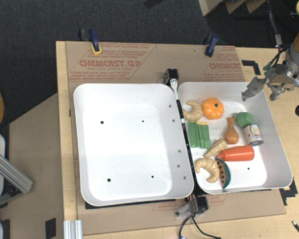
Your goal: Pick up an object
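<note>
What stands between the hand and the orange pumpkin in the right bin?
Nothing visible. The hand hovers over the right bin's far right corner, and the white floor between it and the orange pumpkin is bare. A croissant touches the pumpkin's far side only.

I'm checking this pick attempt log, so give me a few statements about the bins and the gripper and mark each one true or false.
1. The toy food lies in the right bin. True.
2. The gripper holds the orange pumpkin. False: the pumpkin lies in the bin, apart from the gripper.
3. The green asparagus bundle lies beside the divider between the bins. True.
4. The carrot lies in the left bin. False: it lies in the right bin.
</note>
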### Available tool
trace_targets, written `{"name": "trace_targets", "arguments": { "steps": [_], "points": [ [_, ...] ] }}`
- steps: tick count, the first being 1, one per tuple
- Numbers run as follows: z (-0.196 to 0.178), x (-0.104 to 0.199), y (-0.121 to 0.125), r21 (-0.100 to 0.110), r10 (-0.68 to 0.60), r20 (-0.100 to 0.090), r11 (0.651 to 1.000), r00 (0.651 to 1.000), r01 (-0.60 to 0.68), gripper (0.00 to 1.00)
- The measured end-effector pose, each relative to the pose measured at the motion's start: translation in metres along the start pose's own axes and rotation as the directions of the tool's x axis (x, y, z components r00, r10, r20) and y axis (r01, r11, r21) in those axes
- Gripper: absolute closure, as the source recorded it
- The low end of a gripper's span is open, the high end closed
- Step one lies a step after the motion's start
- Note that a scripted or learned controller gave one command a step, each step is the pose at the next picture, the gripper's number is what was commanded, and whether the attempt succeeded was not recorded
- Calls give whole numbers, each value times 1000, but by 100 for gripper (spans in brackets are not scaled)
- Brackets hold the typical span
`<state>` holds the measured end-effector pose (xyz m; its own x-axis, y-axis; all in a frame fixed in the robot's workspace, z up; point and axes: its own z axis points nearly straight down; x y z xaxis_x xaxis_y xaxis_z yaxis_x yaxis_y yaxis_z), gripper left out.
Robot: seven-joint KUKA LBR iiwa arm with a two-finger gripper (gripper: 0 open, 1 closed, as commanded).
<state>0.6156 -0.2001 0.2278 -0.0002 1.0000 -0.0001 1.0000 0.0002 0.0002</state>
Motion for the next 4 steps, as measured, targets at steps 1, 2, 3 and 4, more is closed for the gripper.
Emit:
{"name": "trace_targets", "arguments": {
  "steps": [1, 2, 3, 4],
  "points": [
    [120, 41, 31, -23, -2, 0, 1000, 1000, 2, 0],
    [109, 41, 32, -28, -3, 0, 1000, 1000, 3, 100],
    [121, 26, 39, -18, -1, 5, 1000, 1000, 1, 100],
    [127, 28, 36, -8, -1, 0, 1000, 1000, 1, 0]
  ]
}}
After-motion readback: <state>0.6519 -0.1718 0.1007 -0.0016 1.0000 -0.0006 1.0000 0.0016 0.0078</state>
